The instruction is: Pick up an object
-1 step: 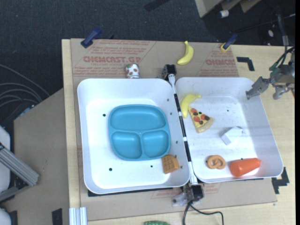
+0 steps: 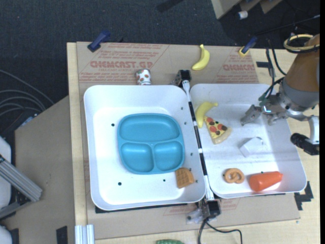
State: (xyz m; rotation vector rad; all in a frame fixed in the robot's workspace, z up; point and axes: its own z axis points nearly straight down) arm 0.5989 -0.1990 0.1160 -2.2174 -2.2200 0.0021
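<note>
Gripper (image 2: 261,114) hanging low over the upper part of the right bin (image 2: 231,93), fingers spread apart with nothing between them, one metal tip toward the left at the bin floor, the other nearer the wrist. Behind it, grey wrist and orange band of the arm (image 2: 303,78) coming in from the right. Just below the gripper, a small white block (image 2: 250,146) lying on the bin floor, apart from the fingers. Further left, a pizza slice (image 2: 218,130) touching a banana (image 2: 203,112) near the divider. Along the bin's lower edge, a pretzel (image 2: 234,176) just beside an orange carrot (image 2: 264,180). Across in the left bin (image 2: 99,136), a blue sectioned plate (image 2: 150,142) at centre and a waffle piece (image 2: 184,177) at its lower right corner. Out on the cardboard, a second banana (image 2: 201,60) beyond the bins
</note>
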